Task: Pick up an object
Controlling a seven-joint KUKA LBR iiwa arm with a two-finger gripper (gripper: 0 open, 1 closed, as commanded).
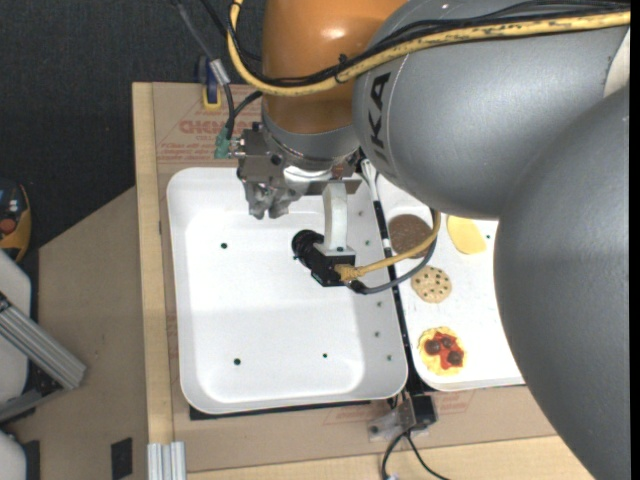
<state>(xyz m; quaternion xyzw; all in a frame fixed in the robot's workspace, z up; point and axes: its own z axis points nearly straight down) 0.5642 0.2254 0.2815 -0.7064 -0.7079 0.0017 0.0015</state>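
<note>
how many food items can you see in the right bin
4: a brown round piece by the divider, a yellow piece beside it, a chocolate-chip cookie below, a red-topped piece nearest the front. The arm may hide more.

The gripper (268, 204) hangs over the left bin (270, 368); toy foods (432, 285) lie in the right bin (485, 373).

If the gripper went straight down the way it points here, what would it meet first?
Most likely the bare floor of the left bin. The gripper hangs over its upper part with nothing seen beneath. The toy foods sit in the right bin. Depth is hard to judge.
</note>
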